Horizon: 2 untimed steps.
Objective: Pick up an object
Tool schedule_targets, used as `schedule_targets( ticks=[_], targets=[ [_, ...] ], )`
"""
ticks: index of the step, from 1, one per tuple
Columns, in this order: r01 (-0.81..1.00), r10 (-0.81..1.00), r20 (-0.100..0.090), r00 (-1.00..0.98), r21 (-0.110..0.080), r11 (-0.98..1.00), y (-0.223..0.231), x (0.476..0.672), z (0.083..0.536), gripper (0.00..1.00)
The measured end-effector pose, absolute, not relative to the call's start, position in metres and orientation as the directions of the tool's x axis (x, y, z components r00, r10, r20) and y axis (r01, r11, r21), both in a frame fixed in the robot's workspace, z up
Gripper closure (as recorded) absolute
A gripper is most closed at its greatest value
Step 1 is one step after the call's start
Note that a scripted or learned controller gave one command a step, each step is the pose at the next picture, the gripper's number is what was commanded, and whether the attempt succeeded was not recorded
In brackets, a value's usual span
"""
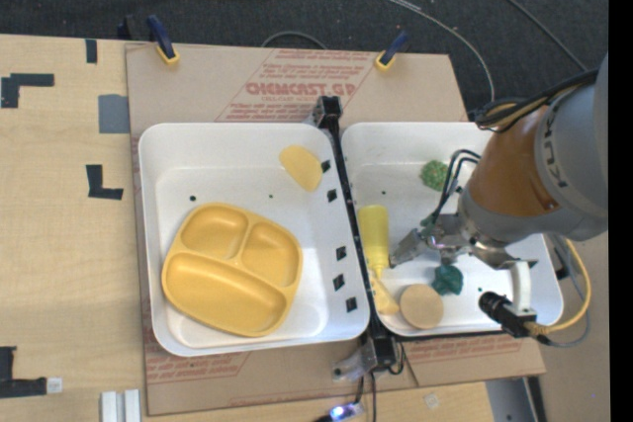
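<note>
Gripper (pixel 433 247) low in right bin (pixel 396 141), just above teal piece (pixel 448 280), which lies toward the bin's near side. One finger (pixel 406 247) points at yellow cylinder (pixel 374 237), long axis along the divider. Cannot tell jaw opening; nothing visibly held. Also there: tan disc (pixel 422 305), green lump (pixel 433 175). Left bin (pixel 158 153): yellow tray (pixel 232 267), yellow chip (pixel 302 166).

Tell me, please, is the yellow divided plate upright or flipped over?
Upright: the yellow divided plate shows its three compartments facing up in the left bin.
</note>
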<state>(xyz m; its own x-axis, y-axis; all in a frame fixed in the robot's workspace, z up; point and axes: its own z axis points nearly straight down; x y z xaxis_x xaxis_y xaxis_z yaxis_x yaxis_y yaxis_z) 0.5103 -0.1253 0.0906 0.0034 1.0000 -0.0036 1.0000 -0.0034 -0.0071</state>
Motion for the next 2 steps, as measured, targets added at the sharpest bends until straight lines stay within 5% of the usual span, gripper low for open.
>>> schedule_targets(
  ticks=[1, 2],
  targets=[
    [1.0, 1.0, -0.003, 0.003, -0.002, -0.003, -0.128, 0.5105, 0.084, 0.0],
    [1.0, 1.0, -0.003, 0.001, -0.003, -0.001, -0.1276, 0.5108, 0.0919, 1.0]
  ],
)
